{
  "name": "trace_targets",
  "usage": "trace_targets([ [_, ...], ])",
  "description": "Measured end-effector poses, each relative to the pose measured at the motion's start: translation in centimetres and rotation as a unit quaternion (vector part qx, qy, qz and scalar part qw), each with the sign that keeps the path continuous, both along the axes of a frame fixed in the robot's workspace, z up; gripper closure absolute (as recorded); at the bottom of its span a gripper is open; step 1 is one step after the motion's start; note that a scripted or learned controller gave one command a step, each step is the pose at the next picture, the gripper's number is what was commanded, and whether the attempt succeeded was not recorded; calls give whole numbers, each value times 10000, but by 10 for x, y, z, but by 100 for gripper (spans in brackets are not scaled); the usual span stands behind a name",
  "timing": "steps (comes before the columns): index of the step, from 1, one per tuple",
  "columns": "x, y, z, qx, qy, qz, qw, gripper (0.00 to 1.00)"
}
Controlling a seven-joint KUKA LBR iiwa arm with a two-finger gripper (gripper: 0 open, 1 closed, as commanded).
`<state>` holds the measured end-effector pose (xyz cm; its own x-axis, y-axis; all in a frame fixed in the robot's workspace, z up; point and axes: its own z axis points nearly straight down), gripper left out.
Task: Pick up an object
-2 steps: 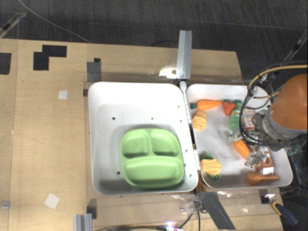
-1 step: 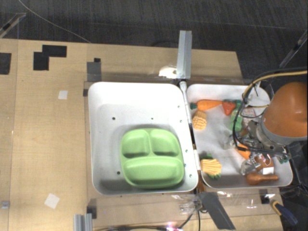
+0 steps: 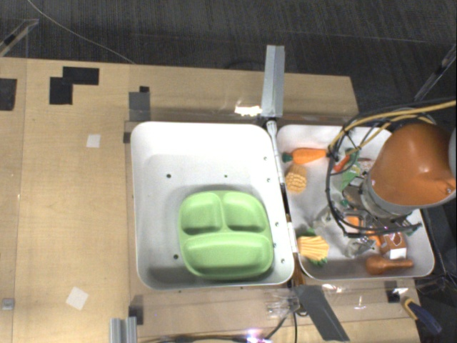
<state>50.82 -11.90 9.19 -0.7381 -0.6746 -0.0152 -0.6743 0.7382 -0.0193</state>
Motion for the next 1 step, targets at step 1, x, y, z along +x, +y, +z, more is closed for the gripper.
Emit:
trace_targets([
  [1, 17, -21, -1, 29, 34, -387, 9992, 0],
])
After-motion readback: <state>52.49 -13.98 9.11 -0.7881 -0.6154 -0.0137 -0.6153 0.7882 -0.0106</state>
